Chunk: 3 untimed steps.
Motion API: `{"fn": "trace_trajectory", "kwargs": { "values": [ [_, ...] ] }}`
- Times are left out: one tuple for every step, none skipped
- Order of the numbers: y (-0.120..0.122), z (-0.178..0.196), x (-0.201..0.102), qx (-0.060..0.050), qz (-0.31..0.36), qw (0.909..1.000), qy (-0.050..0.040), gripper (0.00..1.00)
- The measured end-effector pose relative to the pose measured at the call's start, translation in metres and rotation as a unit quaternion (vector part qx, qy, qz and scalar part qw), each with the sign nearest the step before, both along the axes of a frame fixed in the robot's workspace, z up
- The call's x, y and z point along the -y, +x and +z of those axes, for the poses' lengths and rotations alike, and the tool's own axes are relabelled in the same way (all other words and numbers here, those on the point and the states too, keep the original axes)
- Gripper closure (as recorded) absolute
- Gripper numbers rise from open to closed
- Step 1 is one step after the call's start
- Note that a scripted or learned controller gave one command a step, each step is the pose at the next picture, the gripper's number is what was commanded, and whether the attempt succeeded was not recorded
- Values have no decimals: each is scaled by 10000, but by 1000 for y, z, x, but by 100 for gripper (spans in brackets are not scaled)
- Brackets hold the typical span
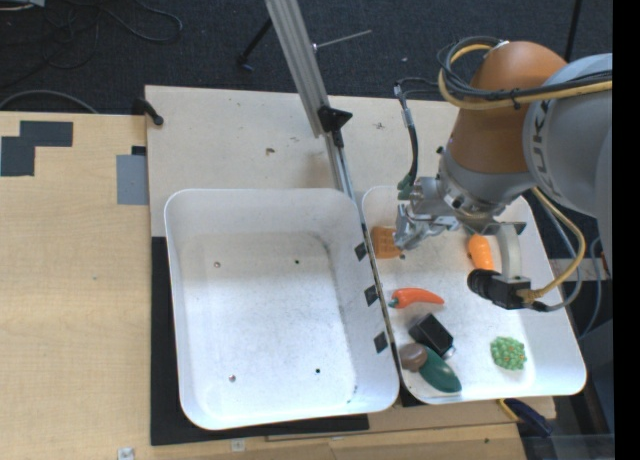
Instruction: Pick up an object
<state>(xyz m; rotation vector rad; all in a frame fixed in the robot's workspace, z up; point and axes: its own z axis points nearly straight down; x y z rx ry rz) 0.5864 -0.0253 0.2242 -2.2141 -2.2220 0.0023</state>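
- The gripper (408, 235) is low in the right bin (560, 373), near its left edge and toward the far end; whether it is apart or together I cannot tell, and no object shows between its tips.
- A tan block (382, 242) lies just beside the gripper, against the bin's left edge — touching or not, I cannot tell.
- An orange cylinder (480, 251) lies near the middle of the right bin, partly under the arm (505, 123).
- A red-orange pepper (417, 297) lies closer to the near side, close to the left edge.
- A black box (431, 334) sits just behind a brown round piece (412, 355) and a dark green object (440, 377), all near the bin's near-left corner.
- A green bumpy ball (508, 352) lies toward the near-right corner, well apart from the others.
- The left bin (190, 218) stands beside the right one — they meet along one edge.
- Both bins rest on the bench (240, 138), and a slanted metal bar (297, 43) rises from it behind them.
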Motion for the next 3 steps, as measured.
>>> {"fn": "trace_trajectory", "kwargs": {
  "values": [
    [-3, -3, -55, -8, 3, 10000, 2, 100],
    [17, 4, -107, 17, -3, 10000, -11, 100],
    [16, 4, -106, 1, 6, 10000, -16, 0]
  ]
}}
